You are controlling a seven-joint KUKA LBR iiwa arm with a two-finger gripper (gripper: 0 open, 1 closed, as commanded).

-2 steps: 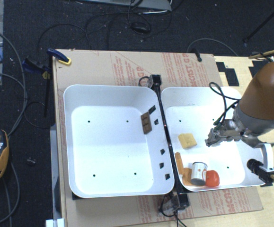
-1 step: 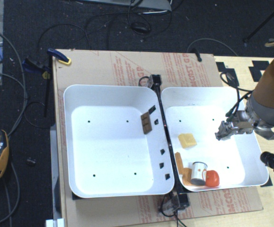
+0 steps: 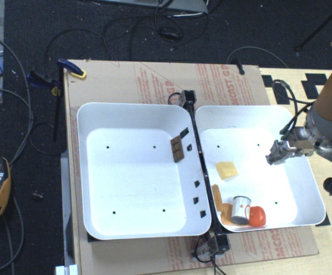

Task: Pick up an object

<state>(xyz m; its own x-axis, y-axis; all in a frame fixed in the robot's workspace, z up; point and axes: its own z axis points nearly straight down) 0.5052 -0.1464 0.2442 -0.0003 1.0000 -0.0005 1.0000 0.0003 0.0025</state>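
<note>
Objects, a yellow block [image 3: 227,170] and a cup [image 3: 241,209], lie left of my gripper [image 3: 275,156]; its grip state I cannot tell.

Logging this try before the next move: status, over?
Gripper over right bin, nothing seen between fingers. Yellow block lies free to its left. Cup and red ball crowd near corner.

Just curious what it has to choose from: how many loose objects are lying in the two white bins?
5. Left bin: a brown block by its right wall. Right bin: a yellow piece mid-floor, then an orange stick, a white can and a red ball clustered at the near edge.
</note>
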